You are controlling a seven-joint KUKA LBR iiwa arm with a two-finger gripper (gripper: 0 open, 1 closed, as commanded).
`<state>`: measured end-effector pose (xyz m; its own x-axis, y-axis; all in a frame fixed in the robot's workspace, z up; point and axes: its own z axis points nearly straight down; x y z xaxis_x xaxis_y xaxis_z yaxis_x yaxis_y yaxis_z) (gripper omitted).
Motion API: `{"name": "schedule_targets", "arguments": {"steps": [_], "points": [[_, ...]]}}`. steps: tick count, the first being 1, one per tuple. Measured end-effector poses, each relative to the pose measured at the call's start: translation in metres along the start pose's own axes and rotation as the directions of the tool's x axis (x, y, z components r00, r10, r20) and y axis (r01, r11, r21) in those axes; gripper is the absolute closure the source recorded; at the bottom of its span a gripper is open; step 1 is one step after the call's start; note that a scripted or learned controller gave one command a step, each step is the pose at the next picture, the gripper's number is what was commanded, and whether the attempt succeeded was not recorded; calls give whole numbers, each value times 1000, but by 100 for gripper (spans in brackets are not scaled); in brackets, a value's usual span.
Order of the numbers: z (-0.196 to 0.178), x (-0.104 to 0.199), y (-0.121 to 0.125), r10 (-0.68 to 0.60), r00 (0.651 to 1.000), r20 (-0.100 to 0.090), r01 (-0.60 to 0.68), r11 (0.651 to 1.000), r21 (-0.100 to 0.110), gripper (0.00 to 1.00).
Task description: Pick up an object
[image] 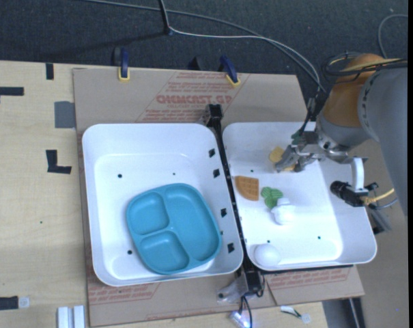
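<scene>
So the piece it seems to be going for is the small yellow object (278, 155) up in the far part of the right bin (343, 251), lying right at the tips of the gripper (290, 161). Looks like a toy food bit, so my guess is light, rigid plastic, a bit slick, not something you'd break, but small enough to squirt out sideways if pinched off-centre. I'd take it across its narrow width, square in the middle. Honestly can't tell how wide the pincer is spread or whether it has anything clamped; the tips blur into the yellow piece from this angle. Nearby in the same bin: an orange-tan wedge (247, 186) toward the divider, a green leafy piece (272, 196) touching a white chunk (284, 214) just below it, and a round white ball (266, 255) down in the near corner, all well apart from the yellow one. The left bin (97, 142) holds a blue divided tray (172, 227), too flat and wide to pinch anywhere but the rim.
</scene>
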<state>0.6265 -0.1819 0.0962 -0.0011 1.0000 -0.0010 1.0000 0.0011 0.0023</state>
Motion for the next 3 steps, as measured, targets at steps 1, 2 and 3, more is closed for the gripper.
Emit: {"name": "schedule_targets", "arguments": {"steps": [1, 2, 3], "points": [[-138, 56, -3, -4, 1000, 0, 4, 1000, -10, 100], [-213, 112, -5, -4, 1000, -1, 4, 1000, -5, 100], [-173, 176, -45, -4, 1000, -2, 4, 1000, 6, 100]]}}
